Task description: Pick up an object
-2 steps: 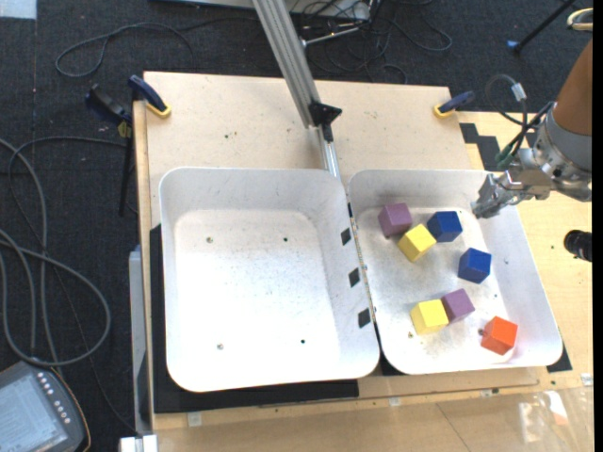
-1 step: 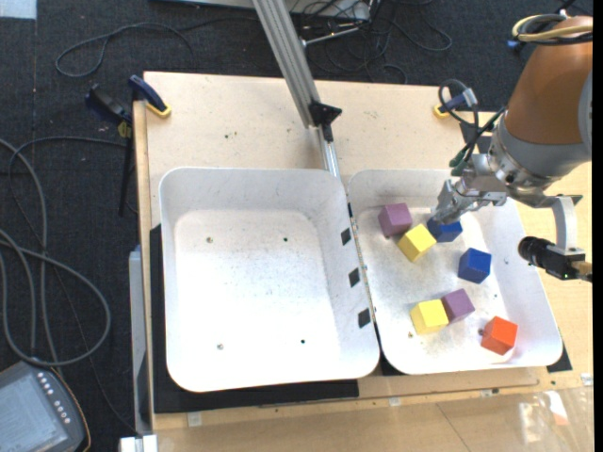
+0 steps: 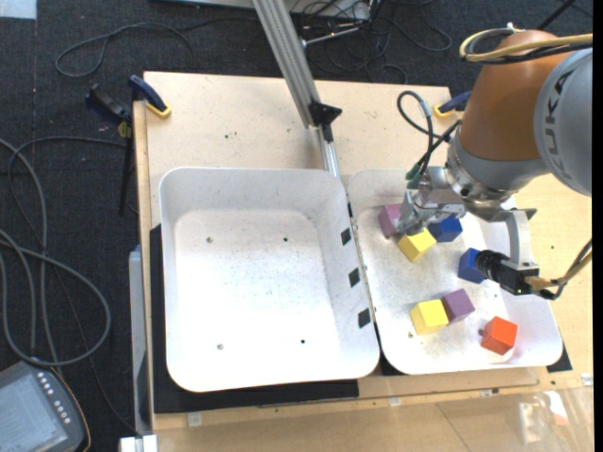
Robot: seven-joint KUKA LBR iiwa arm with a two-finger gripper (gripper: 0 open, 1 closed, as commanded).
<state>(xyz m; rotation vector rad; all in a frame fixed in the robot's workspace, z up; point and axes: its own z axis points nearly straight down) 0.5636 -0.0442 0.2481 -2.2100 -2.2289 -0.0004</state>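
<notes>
We note the gripper [image 3: 412, 222] low in the right bin [image 3: 528, 358], near its far-left corner, among a cluster of small blocks. A yellow block [image 3: 415, 244], a plain cube sitting tilted, lies just beneath the gripper tip; we cannot tell whether the two touch. A purple block [image 3: 389, 219] sits just to its left against the bin's left edge, and a blue block [image 3: 447, 228] is partly hidden behind the wrist. Another blue block [image 3: 470, 265] lies toward the right edge. Nearer the front edge we see a second yellow block [image 3: 429, 315] touching a second purple block [image 3: 458, 304], and an orange block [image 3: 499, 334] by the front-right corner. The left bin [image 3: 179, 191] shows dark speckles.
</notes>
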